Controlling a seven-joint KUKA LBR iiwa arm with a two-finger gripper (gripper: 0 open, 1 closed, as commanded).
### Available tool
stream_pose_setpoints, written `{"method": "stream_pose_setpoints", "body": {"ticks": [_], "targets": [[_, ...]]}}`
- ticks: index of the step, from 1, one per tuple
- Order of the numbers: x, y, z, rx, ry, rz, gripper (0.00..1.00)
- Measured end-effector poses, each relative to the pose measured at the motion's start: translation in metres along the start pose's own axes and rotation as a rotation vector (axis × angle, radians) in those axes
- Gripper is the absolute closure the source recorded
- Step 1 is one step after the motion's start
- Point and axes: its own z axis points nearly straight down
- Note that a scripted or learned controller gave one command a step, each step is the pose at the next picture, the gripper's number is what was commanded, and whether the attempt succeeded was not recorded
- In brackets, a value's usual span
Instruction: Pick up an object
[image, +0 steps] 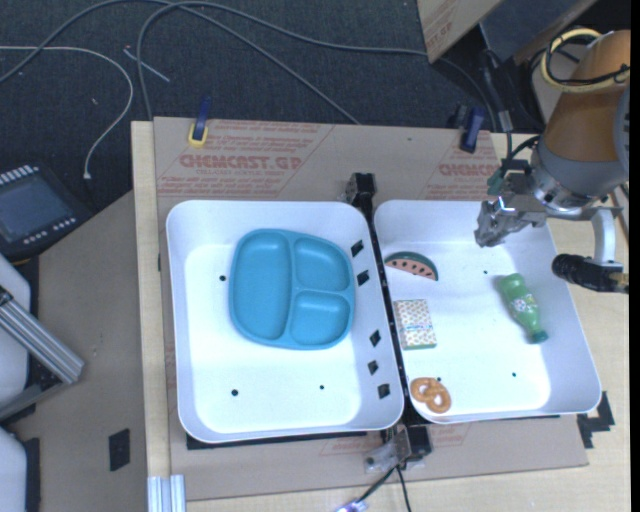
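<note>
In the right bin (560, 385) lie a green bottle (523, 307) on its side, a watermelon slice (412, 266), a patterned square block (414, 324) and a pretzel (431, 396). My gripper (488, 234) hangs over the far part of that bin, above and left of the bottle and right of the watermelon slice. Nothing shows between its tips.
The left bin (195, 380) holds a blue divided plate (292, 288). A black clamp (361, 188) sits at the far end of the divider between the bins. Blue clips (471, 128) pin the cardboard at the back. Cables lie on the floor behind the bench.
</note>
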Motion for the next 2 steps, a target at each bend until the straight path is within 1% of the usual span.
{"method": "stream_pose_setpoints", "body": {"ticks": [1,2], "targets": [[0.051,-0.011,0.000,0.005,0.003,-0.004,1.00],[0.096,-0.011,0.002,0.005,0.003,-0.004,1.00]]}}
